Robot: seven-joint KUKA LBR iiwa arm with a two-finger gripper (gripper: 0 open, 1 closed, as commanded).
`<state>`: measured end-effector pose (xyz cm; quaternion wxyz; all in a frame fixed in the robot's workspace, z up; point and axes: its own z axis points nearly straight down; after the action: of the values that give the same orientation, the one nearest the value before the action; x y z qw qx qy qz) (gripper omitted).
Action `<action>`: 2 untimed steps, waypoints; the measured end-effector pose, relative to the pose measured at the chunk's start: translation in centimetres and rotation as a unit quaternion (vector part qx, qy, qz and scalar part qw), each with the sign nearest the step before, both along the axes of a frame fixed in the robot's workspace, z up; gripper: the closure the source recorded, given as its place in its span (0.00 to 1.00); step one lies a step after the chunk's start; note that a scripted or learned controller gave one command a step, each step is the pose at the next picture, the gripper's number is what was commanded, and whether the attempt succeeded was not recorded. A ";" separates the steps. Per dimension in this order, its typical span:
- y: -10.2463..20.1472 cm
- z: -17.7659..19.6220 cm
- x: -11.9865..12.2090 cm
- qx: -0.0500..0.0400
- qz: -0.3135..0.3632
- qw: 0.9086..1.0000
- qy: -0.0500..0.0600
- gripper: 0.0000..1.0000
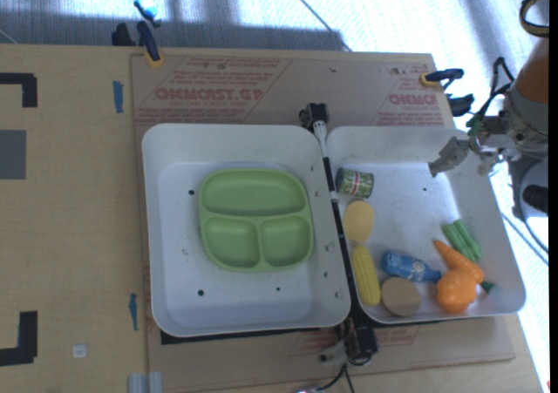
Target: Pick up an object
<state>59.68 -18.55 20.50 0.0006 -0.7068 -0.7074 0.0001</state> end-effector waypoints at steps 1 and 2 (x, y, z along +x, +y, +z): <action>-0.8 -11.0 -2.9 -0.001 0.000 1.000 -0.002 0.00; -1.4 -11.8 -11.6 0.001 0.000 1.000 -0.002 0.00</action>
<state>48.10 -19.95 8.69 0.0002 -0.7065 -0.7077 -0.0024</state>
